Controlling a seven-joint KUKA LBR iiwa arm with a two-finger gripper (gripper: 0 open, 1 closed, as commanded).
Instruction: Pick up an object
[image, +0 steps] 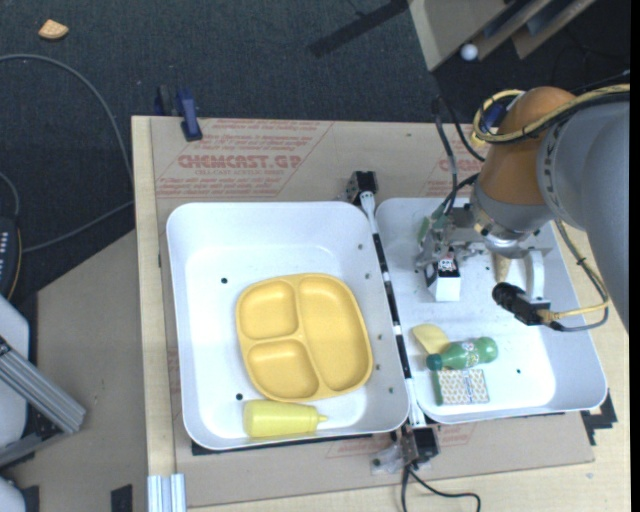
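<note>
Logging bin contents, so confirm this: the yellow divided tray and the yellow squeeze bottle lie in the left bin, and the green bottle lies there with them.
Not quite. The camera view shows the green bottle in the right bin, beside a patterned packet. The yellow divided tray and yellow squeeze bottle do lie in the left bin.

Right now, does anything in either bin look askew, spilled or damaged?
Nothing stands out. The yellow tray lies flat in the left bin, the yellow bottle lying beside it. In the right bin, the green bottle and patterned packet lie intact below the gripper.
</note>
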